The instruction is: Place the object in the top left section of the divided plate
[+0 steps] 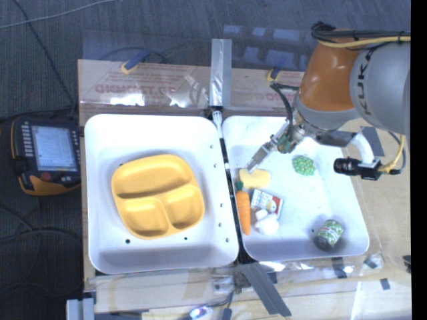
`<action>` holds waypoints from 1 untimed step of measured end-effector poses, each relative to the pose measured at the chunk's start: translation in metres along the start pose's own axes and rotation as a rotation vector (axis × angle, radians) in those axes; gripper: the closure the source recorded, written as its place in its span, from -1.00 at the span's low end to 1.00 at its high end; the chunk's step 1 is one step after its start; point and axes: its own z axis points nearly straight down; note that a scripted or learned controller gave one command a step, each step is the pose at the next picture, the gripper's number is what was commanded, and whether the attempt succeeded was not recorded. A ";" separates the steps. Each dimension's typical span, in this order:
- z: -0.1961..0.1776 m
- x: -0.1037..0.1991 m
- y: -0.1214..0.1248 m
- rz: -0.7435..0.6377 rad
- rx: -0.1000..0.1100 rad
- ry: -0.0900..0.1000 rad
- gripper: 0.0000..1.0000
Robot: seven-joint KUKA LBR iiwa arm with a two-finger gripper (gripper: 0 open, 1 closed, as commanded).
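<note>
Pincer [257,160] over the right bin [347,199]
Its grip state cannot be told; it hangs just above the yellow block [256,177]

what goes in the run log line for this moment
claw over yellow block in right bin | divided plate in left bin | placement not done

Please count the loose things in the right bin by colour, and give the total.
Yellow: 1, block
Orange: 1, carrot
Green: 2, ball and can
White: 2, carton and white lump
Total: 6
</note>
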 end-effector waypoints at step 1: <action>-0.087 0.077 0.046 -0.098 -0.002 0.000 -1.00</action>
